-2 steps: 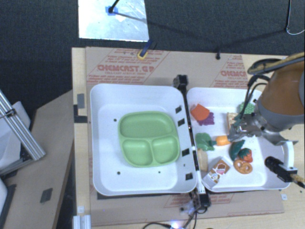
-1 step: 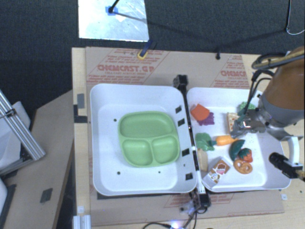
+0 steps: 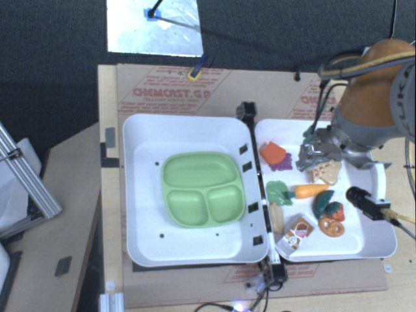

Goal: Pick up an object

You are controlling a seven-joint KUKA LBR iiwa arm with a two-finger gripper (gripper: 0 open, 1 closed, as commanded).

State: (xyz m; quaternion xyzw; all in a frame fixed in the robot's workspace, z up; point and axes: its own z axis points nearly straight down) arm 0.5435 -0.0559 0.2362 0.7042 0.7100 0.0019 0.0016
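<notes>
We see the gripper [image 3: 316, 156] low in the right bin [image 3: 374, 242], just above a pale cheese-like wedge [image 3: 327, 171], with the orange block [image 3: 273, 153] and purple piece [image 3: 282, 164] to its left. Whether it has closed on anything we cannot tell. We judge the pick as not yet shown done: the carrot [image 3: 311, 190], pretzel [image 3: 331, 227] and small carton [image 3: 296, 234] lie loose in the bin.

The brown board [image 3: 175, 91] under the bins bears red print reading "CHEMCAST GP", seen upside down.
</notes>
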